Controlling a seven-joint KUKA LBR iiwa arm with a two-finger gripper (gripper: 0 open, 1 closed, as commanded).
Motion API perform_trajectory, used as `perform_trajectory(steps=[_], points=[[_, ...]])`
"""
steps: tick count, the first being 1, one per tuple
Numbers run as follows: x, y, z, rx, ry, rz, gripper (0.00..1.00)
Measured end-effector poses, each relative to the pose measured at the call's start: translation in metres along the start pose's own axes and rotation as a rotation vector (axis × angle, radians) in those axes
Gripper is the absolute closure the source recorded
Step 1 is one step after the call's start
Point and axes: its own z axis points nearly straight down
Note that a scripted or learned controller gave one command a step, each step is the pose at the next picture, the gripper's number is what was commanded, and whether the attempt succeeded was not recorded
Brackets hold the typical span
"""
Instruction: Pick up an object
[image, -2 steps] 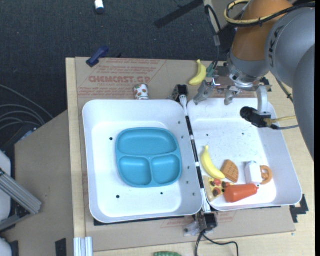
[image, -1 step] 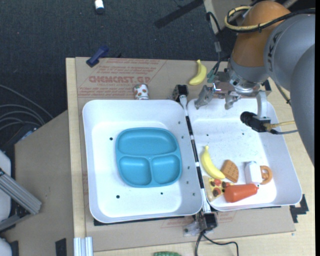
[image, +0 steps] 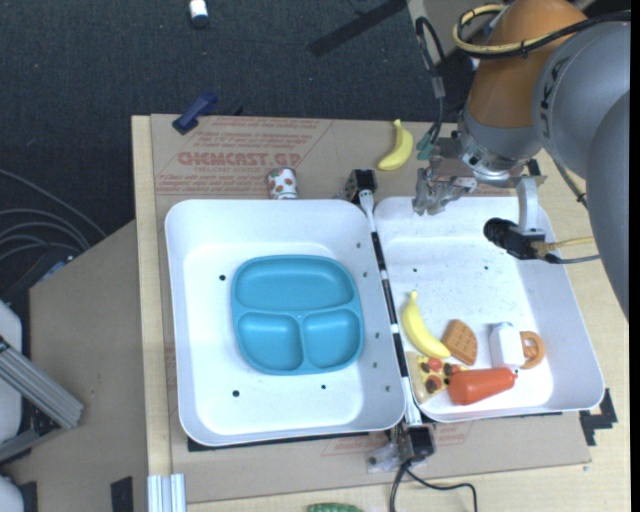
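My bench is a pale board printed with red lettering. Two shallow white bins sit on it side by side, touching: the left bin and the right bin. Behind them, directly on the board, lie a yellow banana, a small spotted cup and a blue clip at the far edge.

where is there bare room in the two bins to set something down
Right bin: the middle and far floor is bare, between the pincer at the far rim and the food at the near end. That near end is crowded: banana, waffle, carrot, pizza slice. Left bin: only narrow strips around the blue tray.
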Motion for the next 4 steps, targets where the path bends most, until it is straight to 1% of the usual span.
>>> perform_trajectory(steps=[1, 2, 3, 4], points=[[0.000, 0.000, 0.000, 0.000, 0.000, 0.000, 0.00], [0.000, 0.001, -0.010, -0.003, 0.000, 0.000, 1.00], [0.000, 0.000, -0.010, -0.002, 0.000, 0.000, 0.00], [0.000, 0.001, -0.020, -0.005, -0.001, 0.000, 1.00]])
